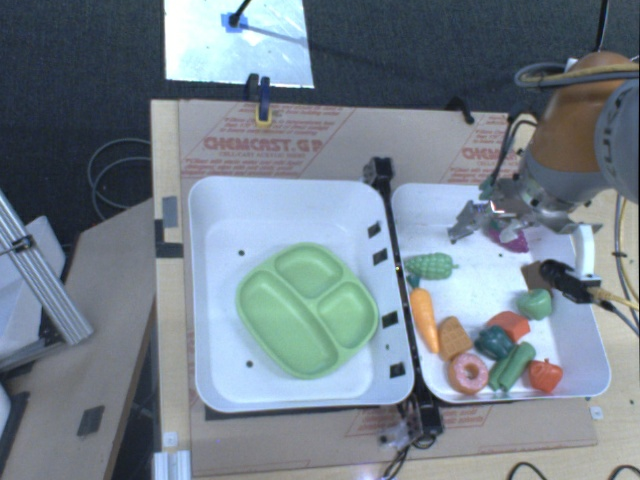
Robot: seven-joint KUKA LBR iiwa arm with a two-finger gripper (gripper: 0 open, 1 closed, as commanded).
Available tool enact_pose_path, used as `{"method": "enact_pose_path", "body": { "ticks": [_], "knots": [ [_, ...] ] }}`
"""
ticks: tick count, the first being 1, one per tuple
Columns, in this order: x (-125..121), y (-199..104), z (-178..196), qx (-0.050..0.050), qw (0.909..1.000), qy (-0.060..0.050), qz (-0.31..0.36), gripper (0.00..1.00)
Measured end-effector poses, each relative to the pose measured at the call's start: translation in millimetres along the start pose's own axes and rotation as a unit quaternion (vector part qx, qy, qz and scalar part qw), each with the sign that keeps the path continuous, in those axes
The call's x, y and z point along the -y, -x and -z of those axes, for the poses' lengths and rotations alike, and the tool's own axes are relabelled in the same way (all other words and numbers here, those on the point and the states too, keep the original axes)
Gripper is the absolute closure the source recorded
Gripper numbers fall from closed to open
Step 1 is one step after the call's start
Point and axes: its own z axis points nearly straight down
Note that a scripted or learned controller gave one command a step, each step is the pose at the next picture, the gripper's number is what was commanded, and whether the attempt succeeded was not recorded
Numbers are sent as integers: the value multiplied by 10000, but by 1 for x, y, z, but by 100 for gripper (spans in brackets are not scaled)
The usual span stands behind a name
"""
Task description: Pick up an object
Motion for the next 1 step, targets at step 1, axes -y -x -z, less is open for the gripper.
{"method": "enact_pose_path", "body": {
  "ticks": [1],
  "knots": [
    [3,0,-62,-1,10000,-3,-2,0]
  ]
}}
